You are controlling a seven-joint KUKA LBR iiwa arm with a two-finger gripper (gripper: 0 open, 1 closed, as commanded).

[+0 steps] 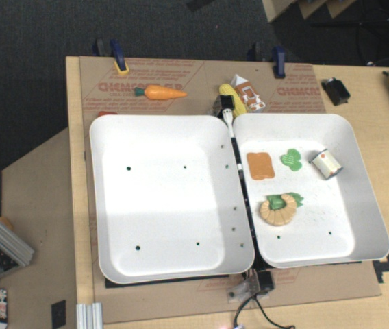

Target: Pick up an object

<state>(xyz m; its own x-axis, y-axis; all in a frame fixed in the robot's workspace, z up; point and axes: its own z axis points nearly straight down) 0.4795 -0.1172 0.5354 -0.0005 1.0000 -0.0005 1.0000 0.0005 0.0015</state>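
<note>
The right bin (359,184) holds several small objects. An orange flat square piece (260,165) lies near its left wall. A green leafy toy (291,160) sits just right of it. A small white and grey cylinder with a red mark (325,164) lies further right. A tan round piece topped with green (279,208) rests nearer the front. The left bin (112,184) has only small dark dots on its floor.
Behind the bins on the cardboard lie a toy carrot (160,93), a yellow banana-like toy (229,96) and a small brown and white packet (248,96). Blue clamps (119,57) (279,60) hold the board's far edge. A black block (335,90) sits at the back right.
</note>
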